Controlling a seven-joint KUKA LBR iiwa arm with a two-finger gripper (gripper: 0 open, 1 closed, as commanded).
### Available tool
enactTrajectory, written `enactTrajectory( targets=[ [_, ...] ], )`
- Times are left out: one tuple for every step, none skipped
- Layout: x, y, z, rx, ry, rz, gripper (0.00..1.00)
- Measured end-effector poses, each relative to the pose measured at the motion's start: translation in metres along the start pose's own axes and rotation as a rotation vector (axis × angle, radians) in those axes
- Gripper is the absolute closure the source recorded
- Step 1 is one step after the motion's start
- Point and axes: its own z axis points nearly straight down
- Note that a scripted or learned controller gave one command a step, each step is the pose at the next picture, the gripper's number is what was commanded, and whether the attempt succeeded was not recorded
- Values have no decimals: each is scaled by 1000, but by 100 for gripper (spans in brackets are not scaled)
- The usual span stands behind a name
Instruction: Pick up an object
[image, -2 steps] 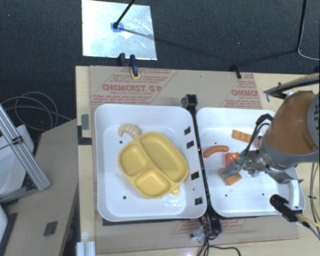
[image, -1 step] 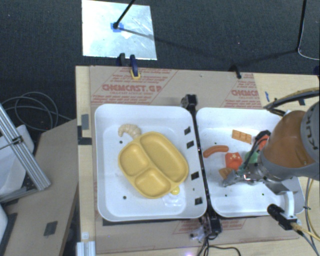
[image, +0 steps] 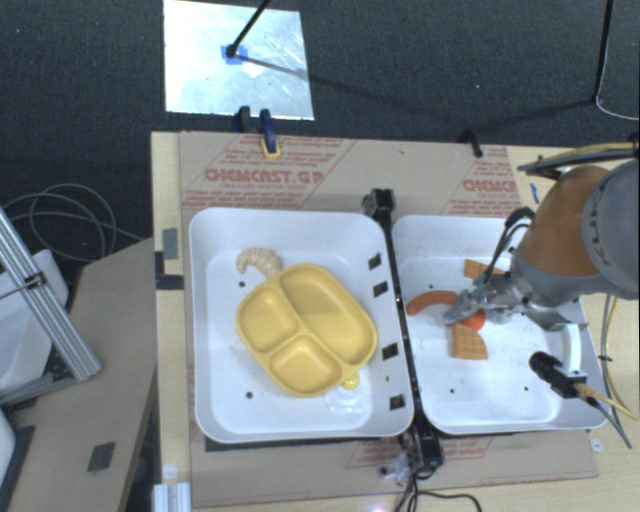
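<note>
The small red piece (image: 474, 321) lies in the right bin (image: 500, 405), just beside the hot dog (image: 430, 300), right under the gripper (image: 466, 308). It looks light, hard and slick; pinch across its middle. Whether anything is gripped, I can't tell.

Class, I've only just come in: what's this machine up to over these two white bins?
A grey robot arm with an orange band reaches in from the right, over the right bin. Its claw is low among small toy foods: a red sausage, a waffle-like piece and an orange bit. Something small and red lies just under the claw, but whether it is gripped cannot be told. The left bin has a yellow divided plate and a pale croissant-like piece.
</note>
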Motion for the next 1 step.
enactTrajectory(
  targets=[
    [0,-3,-10,4,1,2,100]
  ],
)
